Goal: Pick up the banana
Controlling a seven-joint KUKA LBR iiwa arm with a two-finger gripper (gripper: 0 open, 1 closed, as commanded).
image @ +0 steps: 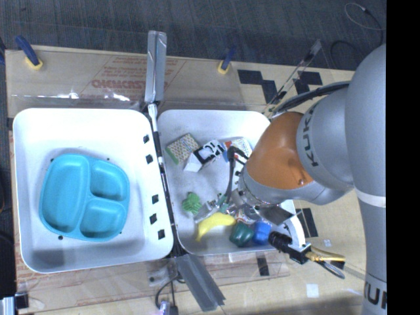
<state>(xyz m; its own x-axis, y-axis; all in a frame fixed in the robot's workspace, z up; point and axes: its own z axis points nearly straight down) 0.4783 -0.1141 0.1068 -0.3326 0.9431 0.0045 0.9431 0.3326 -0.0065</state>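
Hiding its own gripper, arm over banana, finger spread unreadable, right bin

Worktop: a tan board with red printing is lying under a clear sheet, stretching across the view beneath both bins.
Left bin: a shallow white bin is sitting directly on the worktop at the view's left.
Right bin: a second white bin is sitting just beside the first, their near walls touching along a black-marked divider.
Clamps: a blue-and-yellow clamp is gripping the far left edge; another clamp is gripping the far edge further right.
Pattern: black squares are showing on the worktop beyond the right bin.
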